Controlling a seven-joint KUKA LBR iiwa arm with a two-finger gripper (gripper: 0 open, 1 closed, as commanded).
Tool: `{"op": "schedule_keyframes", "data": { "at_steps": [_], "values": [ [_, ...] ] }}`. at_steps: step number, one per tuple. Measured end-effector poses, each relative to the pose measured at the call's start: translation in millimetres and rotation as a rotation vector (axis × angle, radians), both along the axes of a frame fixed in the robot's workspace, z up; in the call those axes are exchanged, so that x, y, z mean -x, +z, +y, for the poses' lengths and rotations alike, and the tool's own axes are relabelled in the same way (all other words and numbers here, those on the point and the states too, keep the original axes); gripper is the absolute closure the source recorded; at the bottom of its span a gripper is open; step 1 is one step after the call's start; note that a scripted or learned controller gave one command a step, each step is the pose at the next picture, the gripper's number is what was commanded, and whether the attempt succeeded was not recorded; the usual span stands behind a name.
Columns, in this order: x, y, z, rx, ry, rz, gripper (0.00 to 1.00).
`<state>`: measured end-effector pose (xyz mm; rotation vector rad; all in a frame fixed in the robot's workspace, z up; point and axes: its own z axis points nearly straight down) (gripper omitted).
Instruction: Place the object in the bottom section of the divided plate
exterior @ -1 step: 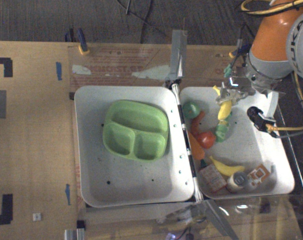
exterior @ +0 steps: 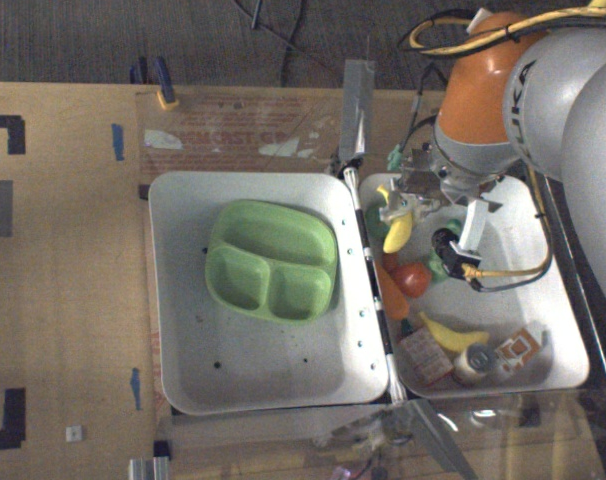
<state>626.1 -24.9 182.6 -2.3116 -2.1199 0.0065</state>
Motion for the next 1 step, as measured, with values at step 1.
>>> {"op": "schedule_keyframes", "data": {
  "at_steps": [1],
  "values": [
    [-9.2, 0.3, 71.5, 0.001, 0.121, -0.004, 1.0]
  ]
}}
